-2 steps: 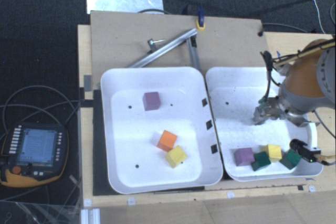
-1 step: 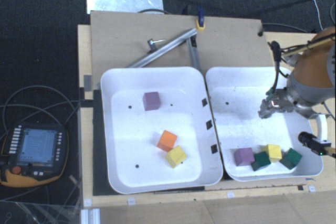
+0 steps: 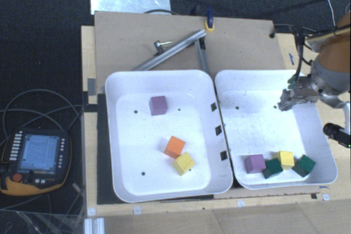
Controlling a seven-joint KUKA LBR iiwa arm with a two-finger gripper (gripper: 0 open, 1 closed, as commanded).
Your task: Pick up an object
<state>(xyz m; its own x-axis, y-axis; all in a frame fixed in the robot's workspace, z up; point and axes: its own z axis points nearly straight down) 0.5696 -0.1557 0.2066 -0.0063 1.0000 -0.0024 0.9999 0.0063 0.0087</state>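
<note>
Counter (image 3: 241, 30): carries two shallow white bins side by side. Left bin (image 3: 118, 118): one purple cube (image 3: 158, 105) standing alone toward the far side; one orange cube (image 3: 174, 146) and one yellow cube (image 3: 184, 163), corners touching, near the middle. Right bin (image 3: 329, 172): a cluster along the near edge, being a purple block (image 3: 254, 163), a dark green block (image 3: 272, 167), a yellow block (image 3: 286, 159) and a second green block (image 3: 304, 165), packed close or touching. Gripper (image 3: 287, 101): over the far right part of the right bin, well apart from the cluster; whether the jaws stand open or closed cannot be told, and nothing is seen held. Handling note, as a judgement: the cluster offers little room beside each block, so the purple block at its open left end looks the easiest target; the jaws should straddle two free faces and descend straight.
</note>
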